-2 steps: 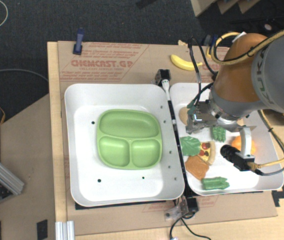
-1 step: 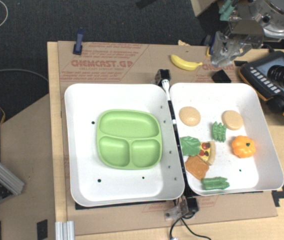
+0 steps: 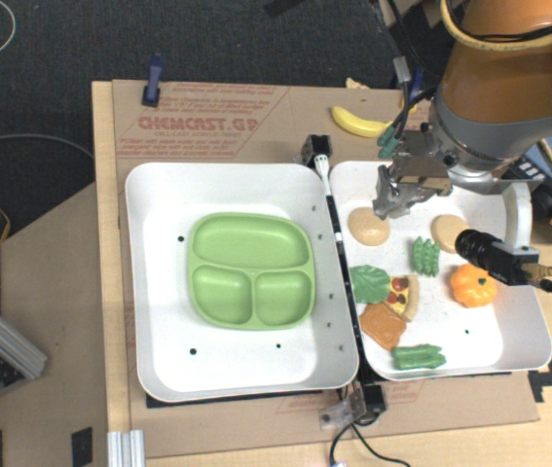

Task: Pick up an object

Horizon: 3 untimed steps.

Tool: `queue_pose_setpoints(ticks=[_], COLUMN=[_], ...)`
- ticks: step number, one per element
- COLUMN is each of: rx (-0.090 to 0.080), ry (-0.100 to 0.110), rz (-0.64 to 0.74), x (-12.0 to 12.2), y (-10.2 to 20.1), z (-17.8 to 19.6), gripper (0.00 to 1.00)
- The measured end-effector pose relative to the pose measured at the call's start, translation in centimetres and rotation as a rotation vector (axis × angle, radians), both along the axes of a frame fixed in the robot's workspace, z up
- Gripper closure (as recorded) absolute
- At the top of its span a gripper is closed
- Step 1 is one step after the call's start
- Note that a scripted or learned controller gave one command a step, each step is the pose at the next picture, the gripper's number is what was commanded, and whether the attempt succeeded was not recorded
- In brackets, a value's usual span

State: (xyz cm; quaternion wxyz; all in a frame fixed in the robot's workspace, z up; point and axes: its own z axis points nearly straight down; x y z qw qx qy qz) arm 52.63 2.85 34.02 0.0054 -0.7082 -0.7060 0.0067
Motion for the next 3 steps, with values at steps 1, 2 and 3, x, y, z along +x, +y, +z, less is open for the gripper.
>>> queue_pose_setpoints(ticks=[1,2,3], rx=[0.000,0.005,0.006], ry=[-0.007,-0.007,-0.024], rz=[-0.002,0.008,0.009], x=[4.7,-0.8,-4.8], y=[-4.4,1.2,4.7], z=[-13.2,-15.6,-6.7], gripper=[1.00,1.00,1.00])
